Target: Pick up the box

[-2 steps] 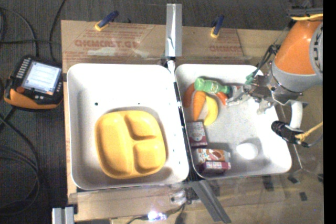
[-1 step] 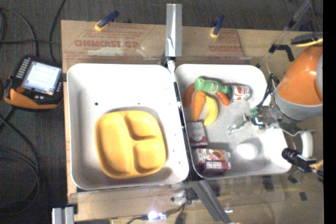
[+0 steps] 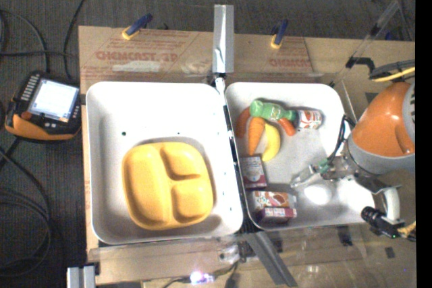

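- Nearest the camera, at the front edge of the right bin [image 3: 337, 96], a small maroon carton [image 3: 271, 205] is seen lying on its side, close to the wall shared with the left bin [image 3: 101, 145]
- Further left, a yellow compartment tray [image 3: 169, 183] is seen resting in the left bin, well apart from the work; a teach pendant [image 3: 44, 106] lies on the floor beyond that bin
- Just behind the lying carton, a second maroon box [image 3: 254, 170] is seen, also close to the dividing wall; either could be the box that is meant, and it cannot be told which
- For a clean pick, the approach is judged best made from above with the fingers set across the box's short sides, since the wall crowds its left side
- Behind the boxes, a carrot [image 3: 252, 133], a banana [image 3: 271, 143], a green bottle [image 3: 272, 109] and a small can [image 3: 309, 119] are clustered; these should be left undisturbed
- Right of the boxes, the gripper [image 3: 312, 175] hovers over bare bin floor, well apart from both; whether it is released or clenched cannot be told, as it is blurred and pale against the bin
- Box labels are too small to be read, and the arm's far side is cut off at the right
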`<state>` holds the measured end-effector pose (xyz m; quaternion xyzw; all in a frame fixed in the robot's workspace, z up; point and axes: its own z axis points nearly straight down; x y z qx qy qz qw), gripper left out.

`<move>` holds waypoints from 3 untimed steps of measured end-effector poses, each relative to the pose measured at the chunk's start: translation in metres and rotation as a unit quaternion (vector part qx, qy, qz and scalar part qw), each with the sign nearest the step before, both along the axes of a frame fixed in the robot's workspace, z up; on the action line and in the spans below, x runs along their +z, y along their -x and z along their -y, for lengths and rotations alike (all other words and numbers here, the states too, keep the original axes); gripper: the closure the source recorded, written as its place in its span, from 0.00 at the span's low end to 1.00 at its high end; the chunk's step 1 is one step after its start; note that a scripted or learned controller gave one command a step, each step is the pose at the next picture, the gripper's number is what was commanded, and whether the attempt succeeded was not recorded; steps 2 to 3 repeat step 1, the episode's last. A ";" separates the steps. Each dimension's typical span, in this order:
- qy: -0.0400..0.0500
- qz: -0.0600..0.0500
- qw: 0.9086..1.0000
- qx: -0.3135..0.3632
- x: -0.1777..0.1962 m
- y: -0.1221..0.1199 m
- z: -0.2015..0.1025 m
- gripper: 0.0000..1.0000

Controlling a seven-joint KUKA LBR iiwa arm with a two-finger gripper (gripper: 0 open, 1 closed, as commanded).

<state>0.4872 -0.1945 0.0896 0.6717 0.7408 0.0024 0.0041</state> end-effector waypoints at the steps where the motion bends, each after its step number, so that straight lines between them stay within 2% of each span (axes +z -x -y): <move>1: 0.005 0.002 0.999 0.036 0.001 0.000 -0.008 0.00; 3: 0.005 0.002 0.999 0.036 0.001 0.000 -0.008 0.00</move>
